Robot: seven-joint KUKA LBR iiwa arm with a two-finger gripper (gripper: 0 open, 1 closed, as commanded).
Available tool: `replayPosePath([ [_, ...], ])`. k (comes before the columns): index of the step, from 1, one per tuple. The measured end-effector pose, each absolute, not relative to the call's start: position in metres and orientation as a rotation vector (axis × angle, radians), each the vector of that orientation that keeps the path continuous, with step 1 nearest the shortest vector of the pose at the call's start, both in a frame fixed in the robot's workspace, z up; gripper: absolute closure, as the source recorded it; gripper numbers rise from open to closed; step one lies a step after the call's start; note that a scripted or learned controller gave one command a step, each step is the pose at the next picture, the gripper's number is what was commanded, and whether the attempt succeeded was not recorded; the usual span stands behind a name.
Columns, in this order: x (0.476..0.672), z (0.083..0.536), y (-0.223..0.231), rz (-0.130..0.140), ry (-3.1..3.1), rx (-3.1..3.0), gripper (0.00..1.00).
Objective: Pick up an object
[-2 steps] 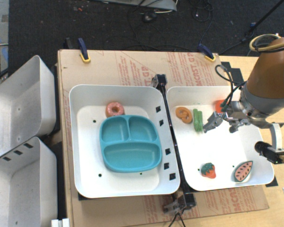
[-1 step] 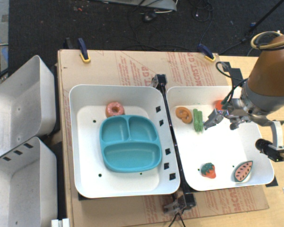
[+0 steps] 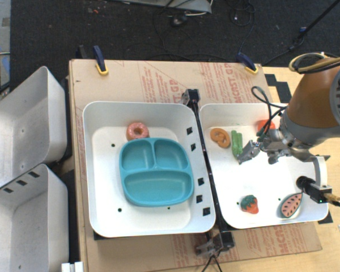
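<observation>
My gripper [image 3: 259, 154] hangs over the middle of the right bin [image 3: 272, 220], open, with nothing between its fingers. Its left finger [image 3: 245, 153] sits just right of a green pod-shaped toy [image 3: 237, 142]. Beside the green toy on the left lies an orange pretzel-like ring [image 3: 219, 136]. A red-orange object [image 3: 263, 125] peeks out behind the wrist, mostly hidden. Near the bin's front edge lie a strawberry [image 3: 249, 204] and a watermelon slice [image 3: 290, 204].
The left bin [image 3: 96, 208] holds a teal divided plate [image 3: 156, 171] and a pink donut [image 3: 137, 131] behind it. A black divider [image 3: 203, 169] runs between the bins. Two white tubs [image 3: 22, 152] stand off the bench at left. The arm [image 3: 317, 106] enters from the right.
</observation>
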State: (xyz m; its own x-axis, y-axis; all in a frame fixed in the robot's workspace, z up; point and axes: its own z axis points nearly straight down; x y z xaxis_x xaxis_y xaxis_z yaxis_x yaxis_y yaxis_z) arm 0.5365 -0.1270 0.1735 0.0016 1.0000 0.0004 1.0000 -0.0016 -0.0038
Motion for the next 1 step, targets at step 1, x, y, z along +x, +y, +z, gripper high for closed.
replayPosePath([
  [1, 0.5324, 0.1097, -0.1256, 0.005, -2.215, -2.221, 0.00],
])
